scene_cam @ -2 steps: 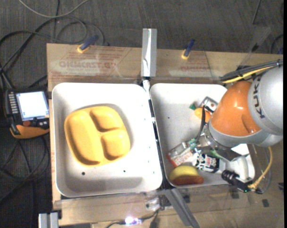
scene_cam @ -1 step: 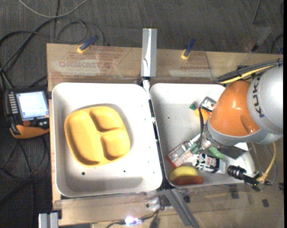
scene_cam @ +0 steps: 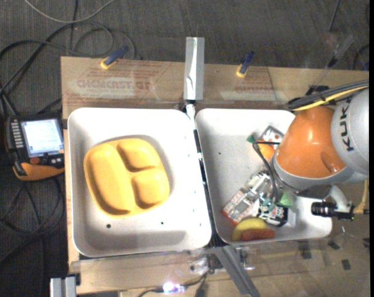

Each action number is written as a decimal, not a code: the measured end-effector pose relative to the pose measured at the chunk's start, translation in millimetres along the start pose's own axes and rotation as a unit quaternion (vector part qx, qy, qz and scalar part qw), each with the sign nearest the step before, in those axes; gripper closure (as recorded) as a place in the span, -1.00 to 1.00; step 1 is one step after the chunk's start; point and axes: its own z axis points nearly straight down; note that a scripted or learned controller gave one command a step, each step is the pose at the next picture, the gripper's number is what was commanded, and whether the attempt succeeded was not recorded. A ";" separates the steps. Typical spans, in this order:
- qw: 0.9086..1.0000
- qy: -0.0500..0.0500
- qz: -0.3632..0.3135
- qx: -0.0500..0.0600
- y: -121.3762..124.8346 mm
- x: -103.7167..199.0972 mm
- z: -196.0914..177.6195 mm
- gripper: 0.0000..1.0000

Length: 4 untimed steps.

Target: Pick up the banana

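**Banana not yet lifted; claw low over the clutter in the right bin**

The gripper (scene_cam: 263,193) sits down among the objects near the front of the right bin (scene_cam: 227,135), under the arm's orange band (scene_cam: 304,144). Its metal parts blur into the items around it, so I cannot tell whether it is open or closed, and nothing shows as held.

The banana (scene_cam: 253,229) lies just below and in front of the claw, against the bin's front wall: a short curved form, yellow on top, with a reddish patch along its lower edge (smooth, dull skin, likely a plastic toy). As far as I can judge, it rests on the bin floor, so the pick is still to be done: grasp and lift remain.

Beside it to the left lies a small red-and-white packet (scene_cam: 236,206), flat and glossy. A second small carton (scene_cam: 268,136) with green and orange print lies nearer the bin's back.

Further out, the left bin (scene_cam: 88,237) holds a yellow divided tray (scene_cam: 128,175), moulded plastic with rounded corners and three compartments. Both bins are shallow, white and matte.
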 end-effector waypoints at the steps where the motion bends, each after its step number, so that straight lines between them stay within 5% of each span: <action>1: 0.973 0.016 -0.228 0.007 -2.9 10.2 -45.1 -1.00; 2: 0.912 0.016 -0.411 0.003 -2.3 2.3 -186.0 -1.00; 3: 0.921 0.018 -0.390 0.004 60.7 41.1 -85.0 -1.00; 4: 0.924 0.016 -0.382 0.005 133.8 106.9 -194.0 -1.00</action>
